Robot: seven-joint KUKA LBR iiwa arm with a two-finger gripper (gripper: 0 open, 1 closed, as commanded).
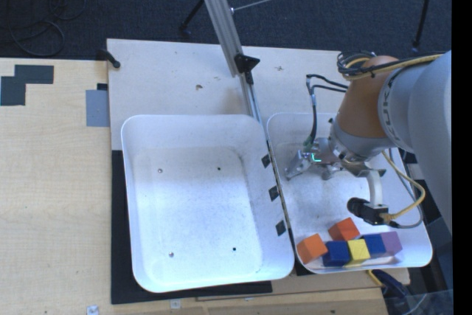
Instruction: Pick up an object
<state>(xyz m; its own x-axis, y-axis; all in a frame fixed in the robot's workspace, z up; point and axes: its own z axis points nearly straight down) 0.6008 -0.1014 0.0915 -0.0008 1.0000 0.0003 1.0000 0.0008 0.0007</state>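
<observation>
— Now, going from the left: what are you looking at before the pick?

— You're seeing the desk point(169, 77) carrying two shallow white bins. The left bin point(140, 151) is sitting bare of blocks, so nothing there is worth your reach. Everything you want is lying in the right bin point(295, 136), bunched in its near corner: an orange block point(312, 246), a red-orange block point(344, 229), a dark blue block point(337, 253), a yellow block point(358, 249), a second blue block point(375, 243) and a purple block point(391, 240).

— And where is the arm standing?

— The end effector point(313, 158) is hovering over the far half of the right bin, with bare bin floor between it and the cluster. It's hanging under the grey wrist and orange band. Whether its fingers are apart or together, you can't tell from this angle; nothing is showing between them.

— So how should the step go?

— You're aiming for one block, and the blocks are touching each other, so a fingertip could easily be landing on a neighbour. In my judgement the orange block at the left end is offering the most free side. You'd be bringing the end effector toward the near corner, squaring it over that block, and minding the bin wall close by, which is crowding the approach on the near side.
</observation>
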